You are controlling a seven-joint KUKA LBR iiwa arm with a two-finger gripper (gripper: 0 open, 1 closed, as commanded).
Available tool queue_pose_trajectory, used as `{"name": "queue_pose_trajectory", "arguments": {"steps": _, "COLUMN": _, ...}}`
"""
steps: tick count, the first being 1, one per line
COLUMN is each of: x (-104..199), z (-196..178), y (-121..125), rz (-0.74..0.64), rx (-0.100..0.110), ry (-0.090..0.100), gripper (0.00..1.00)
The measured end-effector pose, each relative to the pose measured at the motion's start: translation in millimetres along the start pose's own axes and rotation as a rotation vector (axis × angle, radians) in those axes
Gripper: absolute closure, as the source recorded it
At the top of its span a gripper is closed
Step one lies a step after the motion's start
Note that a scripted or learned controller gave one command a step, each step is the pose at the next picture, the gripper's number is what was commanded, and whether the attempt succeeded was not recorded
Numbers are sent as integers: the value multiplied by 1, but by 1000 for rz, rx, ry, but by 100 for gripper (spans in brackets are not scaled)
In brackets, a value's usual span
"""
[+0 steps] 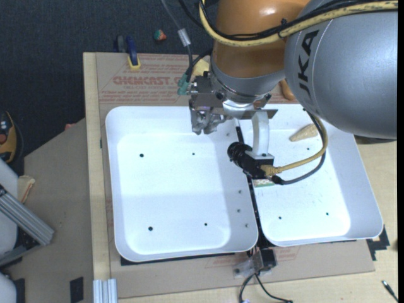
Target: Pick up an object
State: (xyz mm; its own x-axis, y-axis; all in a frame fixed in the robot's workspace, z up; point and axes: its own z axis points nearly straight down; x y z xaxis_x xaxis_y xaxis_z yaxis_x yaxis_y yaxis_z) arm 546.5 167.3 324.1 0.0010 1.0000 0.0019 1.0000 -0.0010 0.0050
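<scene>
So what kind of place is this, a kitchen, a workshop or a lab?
Most likely a robotics lab or test bench. A big grey and orange arm hangs over two shallow white bins set side by side on a board, with loose cables and an aluminium rail at the edge.

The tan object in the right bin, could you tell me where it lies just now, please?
The tan object lies near the far edge of the right bin, close under the grey arm and right of the gripper.
</scene>
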Motion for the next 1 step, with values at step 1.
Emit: {"name": "queue_pose_trajectory", "arguments": {"steps": 1, "x": 60, "z": 53, "y": 3, "rz": -6, "rx": 11, "ry": -2, "gripper": 100}}
